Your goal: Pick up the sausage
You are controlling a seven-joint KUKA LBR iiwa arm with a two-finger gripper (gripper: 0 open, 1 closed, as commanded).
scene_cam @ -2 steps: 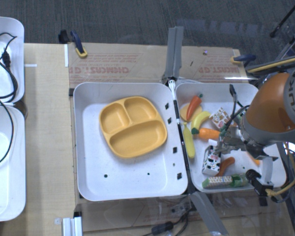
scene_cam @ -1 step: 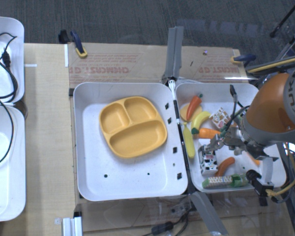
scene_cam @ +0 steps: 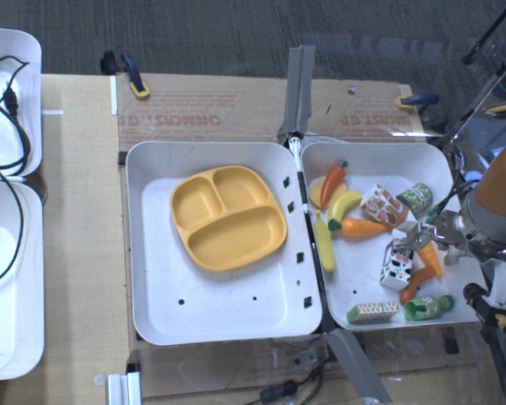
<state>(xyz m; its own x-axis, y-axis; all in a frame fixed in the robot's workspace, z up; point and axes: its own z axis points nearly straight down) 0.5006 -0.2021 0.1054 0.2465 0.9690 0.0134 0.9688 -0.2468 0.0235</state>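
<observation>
The sausage (scene_cam: 411, 287), a short reddish-orange stick, lies at a slant in the right bin (scene_cam: 354, 283), just below a black-and-white milk carton (scene_cam: 396, 265). A second orange piece (scene_cam: 429, 261) lies right above it, touching or nearly so. My gripper (scene_cam: 422, 240) comes in from the right and hangs low over the carton and that orange piece, a little above and behind the sausage. Its metal parts hide what lies beneath them. I see nothing held in it.
The right bin also holds a red chili (scene_cam: 331, 184), a banana (scene_cam: 345, 205), a carrot (scene_cam: 364, 228), a yellow corn cob (scene_cam: 324, 245), a snack pack (scene_cam: 384, 207), a green can (scene_cam: 416, 197), a green bottle (scene_cam: 427, 308) and a small box (scene_cam: 373, 312). A yellow divided plate (scene_cam: 228, 218) lies in the left bin.
</observation>
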